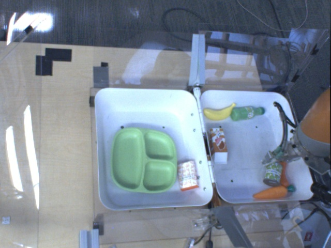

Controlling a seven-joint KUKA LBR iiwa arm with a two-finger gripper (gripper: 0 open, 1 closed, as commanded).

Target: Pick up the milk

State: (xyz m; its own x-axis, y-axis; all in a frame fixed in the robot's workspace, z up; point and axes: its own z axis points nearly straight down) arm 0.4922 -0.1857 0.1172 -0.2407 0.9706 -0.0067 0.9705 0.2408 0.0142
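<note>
The milk [219, 144] is a small carton lying flat in the right bin [243, 187], tight against that bin's left wall, about midway along it. Its face is brown and orange with a picture printed on it, and its near end is plain white. Any lettering on it is too small to read. A second small carton [187, 175], white with red and orange print, lies in the left bin [103, 138] near the front right corner, touching the green divided plate [144, 159]; its writing is unreadable too.

Along the right bin's back edge lie a banana [219, 112] and a green bottle [246, 112], end to end. In the front right corner a carrot [270, 192] rests beside a can [272, 172].

The gripper [279, 156] sits at the right edge of the right bin, just above the can, well apart from the milk. Whether it is parted or closed cannot be told.
</note>
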